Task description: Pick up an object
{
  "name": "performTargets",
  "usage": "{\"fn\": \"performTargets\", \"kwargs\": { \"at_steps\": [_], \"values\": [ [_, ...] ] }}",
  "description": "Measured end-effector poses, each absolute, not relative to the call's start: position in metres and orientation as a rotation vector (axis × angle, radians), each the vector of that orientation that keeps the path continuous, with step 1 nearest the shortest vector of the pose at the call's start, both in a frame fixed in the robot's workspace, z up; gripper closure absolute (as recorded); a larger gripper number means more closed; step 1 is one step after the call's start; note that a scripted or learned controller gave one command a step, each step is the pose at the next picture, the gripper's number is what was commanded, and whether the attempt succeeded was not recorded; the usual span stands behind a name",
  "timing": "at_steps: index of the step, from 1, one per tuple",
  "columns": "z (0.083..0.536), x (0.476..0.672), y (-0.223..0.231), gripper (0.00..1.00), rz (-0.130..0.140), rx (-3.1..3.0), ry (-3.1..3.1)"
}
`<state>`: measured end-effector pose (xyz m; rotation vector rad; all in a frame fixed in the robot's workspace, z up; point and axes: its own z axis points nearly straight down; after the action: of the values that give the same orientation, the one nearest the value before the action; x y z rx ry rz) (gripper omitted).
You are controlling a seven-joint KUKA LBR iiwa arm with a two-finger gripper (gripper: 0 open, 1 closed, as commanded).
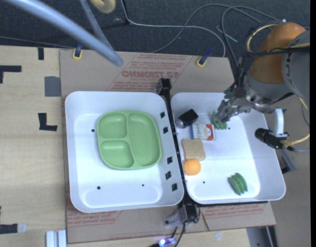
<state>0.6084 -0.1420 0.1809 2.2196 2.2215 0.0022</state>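
Right bin (261,187): gripper (220,118) low over upper area, finger state indiscernible, small carton (203,132), tan sponge (193,150), orange (192,167), green vegetable (238,183); left bin (78,153): green divided plate (129,140).

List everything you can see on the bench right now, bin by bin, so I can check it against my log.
left bin: 1, white, left half of the bench
divided plate: 1, light green, middle of the left bin
right bin: 1, white, beside the left bin
black block: 1, black, upper left of the right bin
small carton: 1, white with red and blue print, just below the black block
sponge-like block: 1, tan, below the carton
orange ball: 1, orange, touching the tan block's lower edge
green vegetable: 1, green, lower right of the right bin
cardboard sheet: 1, brown, under both bins
arm: 1, grey and orange, entering from the right
pincer: 1, grey, low over the right bin's upper middle
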Motion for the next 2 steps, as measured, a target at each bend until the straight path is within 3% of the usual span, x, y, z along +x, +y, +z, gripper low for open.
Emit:
{"fn": "performTargets", "kwargs": {
  "at_steps": [1, 2],
  "values": [
    [0.217, 0.609, -0.141, 1.00, 0.003, 2.218, 2.222],
    [0.214, 0.610, -0.083, 1.00, 0.000, 2.216, 2.229]
  ]
}}
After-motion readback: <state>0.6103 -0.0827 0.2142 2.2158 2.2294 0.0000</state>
